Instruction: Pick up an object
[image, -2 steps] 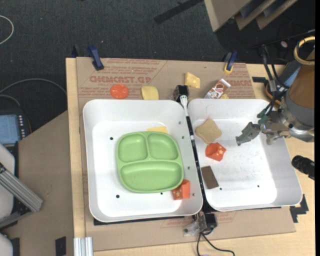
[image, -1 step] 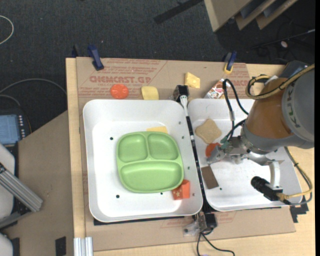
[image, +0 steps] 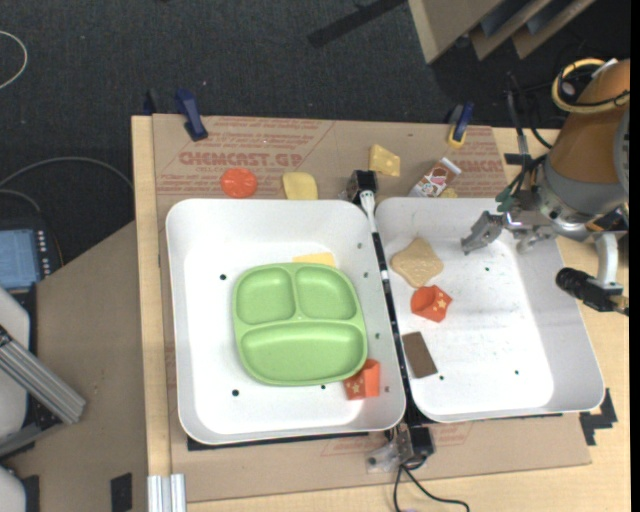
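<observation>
The right bin holds a tan toast-shaped piece, a red block and a flat brown rectangle, all in its left half. My gripper hangs over the bin's far side, just right of the tan piece and apart from it. Nothing shows in its grasp. The left bin carries a green divided plate. A yellow slice pokes out behind the plate, and an orange block sits at its near right corner.
Beyond the bins on the cardboard lie an orange-red round piece, two yellow pieces, a small red-and-white packet and a black item. Blue clamps grip the far edge. The arm's body stands at the right.
</observation>
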